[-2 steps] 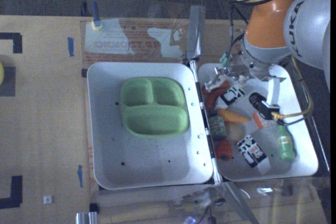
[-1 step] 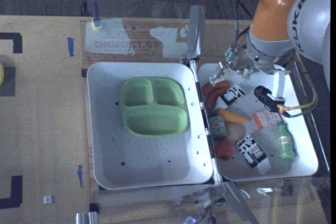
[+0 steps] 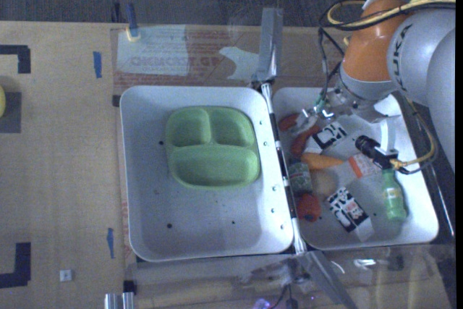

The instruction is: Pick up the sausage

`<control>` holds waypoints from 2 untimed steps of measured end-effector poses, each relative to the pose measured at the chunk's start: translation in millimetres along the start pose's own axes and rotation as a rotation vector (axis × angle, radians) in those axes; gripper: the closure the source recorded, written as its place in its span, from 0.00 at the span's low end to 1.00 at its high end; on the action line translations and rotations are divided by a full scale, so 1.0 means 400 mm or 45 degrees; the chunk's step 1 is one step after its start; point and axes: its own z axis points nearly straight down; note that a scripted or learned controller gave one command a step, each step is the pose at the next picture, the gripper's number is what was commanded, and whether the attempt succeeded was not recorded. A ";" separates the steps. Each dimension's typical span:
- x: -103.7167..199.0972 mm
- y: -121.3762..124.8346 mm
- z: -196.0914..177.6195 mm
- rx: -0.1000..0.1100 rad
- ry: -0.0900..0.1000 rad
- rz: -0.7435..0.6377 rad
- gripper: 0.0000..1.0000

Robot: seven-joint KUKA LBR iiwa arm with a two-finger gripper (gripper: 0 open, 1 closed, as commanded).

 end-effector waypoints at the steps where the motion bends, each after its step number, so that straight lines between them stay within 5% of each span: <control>1: -0.001 0.003 -0.028 -0.006 -0.002 0.002 1.00; 2: -0.111 -0.002 0.024 0.000 -0.001 -0.171 1.00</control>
